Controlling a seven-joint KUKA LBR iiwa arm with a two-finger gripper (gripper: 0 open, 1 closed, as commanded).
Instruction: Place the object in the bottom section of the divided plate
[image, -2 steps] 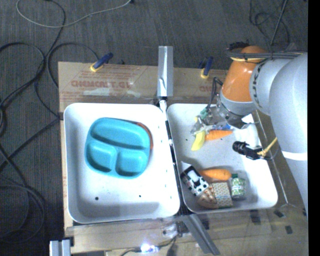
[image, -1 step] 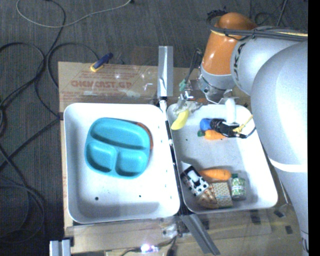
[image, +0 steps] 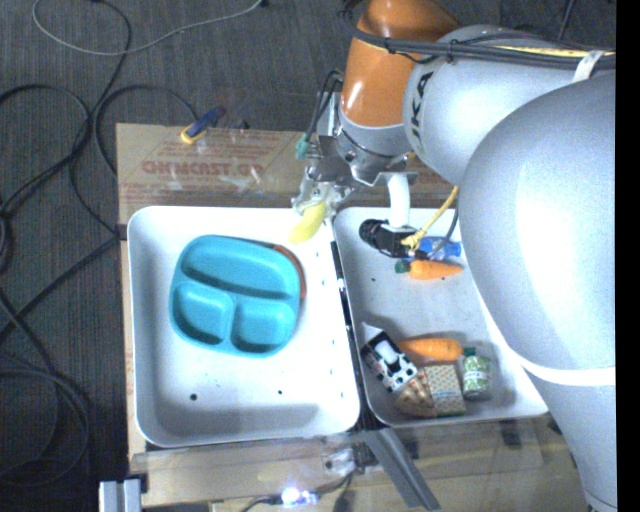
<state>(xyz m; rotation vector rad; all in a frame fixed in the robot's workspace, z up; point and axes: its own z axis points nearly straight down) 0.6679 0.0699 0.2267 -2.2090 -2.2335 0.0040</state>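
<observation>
A blue divided plate (image: 238, 295) lies in the left bin (image: 160, 400), with one wide section at the far side and two smaller ones at the near side. My gripper (image: 316, 196) hangs over the far end of the wall between the two bins. A small yellow object (image: 308, 222) hangs from its fingertips, above the left bin's far right corner. The yellow object is just beyond and to the right of the plate, not over any section.
A brown edge (image: 292, 262) shows under the plate's right rim. The right bin (image: 500, 400) holds two orange carrots (image: 436, 268) (image: 432, 348), a black-and-white item (image: 392, 366), a tan block (image: 436, 390) and a small green can (image: 477, 372). A blue-and-yellow tool (image: 203, 122) lies on the cardboard beyond.
</observation>
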